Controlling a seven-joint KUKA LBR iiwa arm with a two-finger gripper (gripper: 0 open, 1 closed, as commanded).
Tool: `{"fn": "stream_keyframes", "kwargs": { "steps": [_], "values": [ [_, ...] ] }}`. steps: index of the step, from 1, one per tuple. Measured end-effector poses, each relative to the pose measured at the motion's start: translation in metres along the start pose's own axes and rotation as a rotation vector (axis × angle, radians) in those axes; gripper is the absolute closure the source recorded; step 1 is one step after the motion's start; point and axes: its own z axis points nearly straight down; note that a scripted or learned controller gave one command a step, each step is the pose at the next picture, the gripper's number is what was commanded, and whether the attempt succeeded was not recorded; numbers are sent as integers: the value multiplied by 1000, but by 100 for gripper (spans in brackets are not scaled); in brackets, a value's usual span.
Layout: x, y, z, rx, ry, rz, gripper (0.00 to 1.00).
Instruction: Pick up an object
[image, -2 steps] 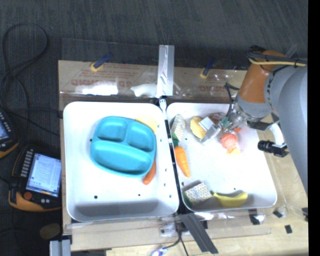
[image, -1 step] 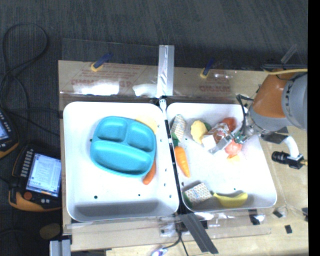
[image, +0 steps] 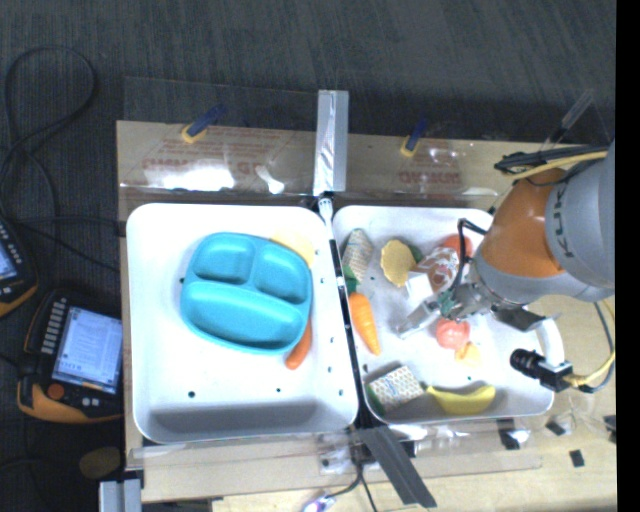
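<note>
Banana (image: 462, 398) lies nearest the camera, along the right bin's (image: 520, 408) front wall, with a checkered block (image: 394, 384) just beside its left end. Farther in from the banana sits a small red, tomato-like piece (image: 451, 332), and the gripper (image: 447, 303) is low just above it — close enough that this looks like the intended pick. Left of the red piece lie a grey wedge (image: 412, 318) and a carrot (image: 363, 322) along the divider; toward the back wall are a yellow slice (image: 397, 259) and a striped, shell-like item (image: 357, 252).

Judged from this, the step is the descent onto a target, nothing lifted yet. The next move calls for settling squarely over the red piece without nudging the grey wedge.

Whether the gripper is spread or pressed together I cannot tell — the wrist's own bulk and blur cover it. Something reddish behind the gripper is partly masked by the arm (image: 545, 235). In the left bin, a blue divided tray (image: 246, 290) hides most of an orange item (image: 298, 351).
</note>
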Motion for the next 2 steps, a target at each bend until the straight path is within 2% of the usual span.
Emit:
{"fn": "stream_keyframes", "kwargs": {
  "steps": [1, 2],
  "values": [
    [-2, -57, -1, -6, -1, 254, 0],
    [-3, -56, -10, -4, -1, 252, 100]
  ]
}}
